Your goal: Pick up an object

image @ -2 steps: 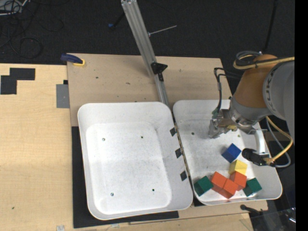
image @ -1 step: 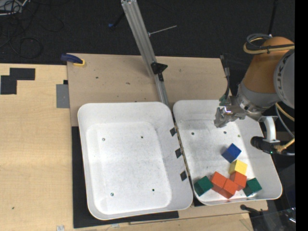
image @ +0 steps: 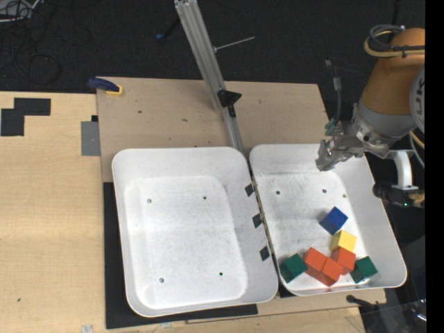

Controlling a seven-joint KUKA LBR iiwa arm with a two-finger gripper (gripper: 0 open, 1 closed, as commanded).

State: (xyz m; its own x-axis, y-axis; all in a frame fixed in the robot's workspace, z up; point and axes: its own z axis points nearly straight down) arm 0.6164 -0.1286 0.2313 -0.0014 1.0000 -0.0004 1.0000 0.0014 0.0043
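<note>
In the camera view, the arm is reaching in from the right, its orange band sitting above the wrist, and the end effector (image: 329, 157) is hanging over the far rim of the right bin (image: 298, 161), near that bin's upper right corner. It is too small and too dark here to judge how it is set, and nothing is showing beneath it, so no object appears to be in its hold.

The candidate objects are lying clustered at the near end of the right bin, well apart from the end effector. A blue block (image: 334, 220) is sitting alone a little up the bin floor, turned at an angle. Just below it a yellow block (image: 344, 241) is touching a group of orange blocks (image: 325, 263), and a green block (image: 293, 266) is flanking that group on the left, with a second green block (image: 363, 268) on the right against the bin wall. The pile is probably gathering there because the blocks are settling toward that corner.

The left bin (image: 132, 161) is lying beside the right one on the tabletop (image: 166, 116), and a slanted aluminium rail (image: 205, 57) is rising behind the seam between them.

The pick seems not yet begun; the blue block, standing free, looks the easiest to take.
</note>
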